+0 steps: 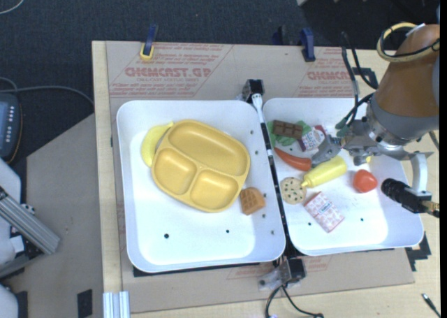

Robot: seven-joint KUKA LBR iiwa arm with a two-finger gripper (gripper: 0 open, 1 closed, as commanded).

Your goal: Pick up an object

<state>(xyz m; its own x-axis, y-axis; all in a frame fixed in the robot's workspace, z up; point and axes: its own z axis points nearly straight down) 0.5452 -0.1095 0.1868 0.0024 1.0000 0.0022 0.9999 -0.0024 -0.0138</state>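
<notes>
Now hovering over right bin [391,236]; gripper [334,147] state unclear. Best dropping straight onto mustard bottle [323,172], avoiding chili [293,159] at ten o'clock.

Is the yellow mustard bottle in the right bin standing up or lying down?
Lying down. The yellow bottle rests on its side on the right bin floor, its long axis slanting across the bin, beside the cookie.

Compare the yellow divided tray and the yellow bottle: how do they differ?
The yellow divided tray lies in the left bin; the yellow bottle lies in the right bin. The tray is far larger. The tray is flat with three compartments; the bottle is slim, on its side. Both are yellow.
</notes>
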